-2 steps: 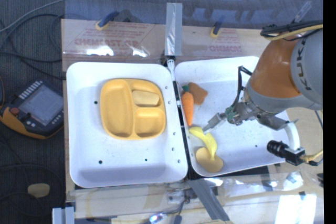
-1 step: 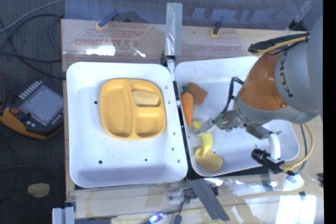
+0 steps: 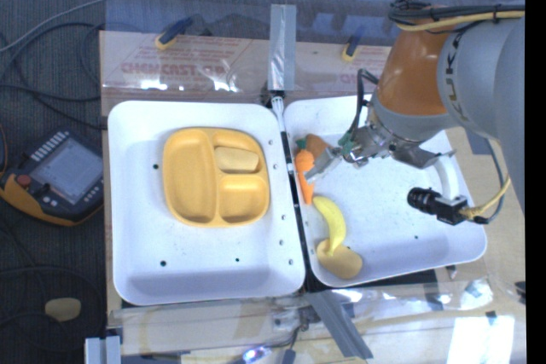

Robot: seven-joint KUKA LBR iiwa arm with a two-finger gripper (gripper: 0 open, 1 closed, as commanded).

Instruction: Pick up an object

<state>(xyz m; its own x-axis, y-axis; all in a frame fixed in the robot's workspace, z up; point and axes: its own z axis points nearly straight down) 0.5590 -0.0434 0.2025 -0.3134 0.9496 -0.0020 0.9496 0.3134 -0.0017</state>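
Just beside carrot [image 3: 303, 175]: yellow banana [image 3: 331, 222].

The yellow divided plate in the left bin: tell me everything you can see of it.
The yellow divided plate is a rounded rectangle of smooth, matte, plastic-looking material. Raised ridges split it into one long compartment on the left and two smaller ones on the right. It lies flat and upright on the floor of the left bin, roughly centred. A pale yellow block rests in its upper right compartment.

Grey KUKA arm [image 3: 478, 72] reached in from the right, orange band above wrist, gripper [image 3: 320, 164] angled down-left
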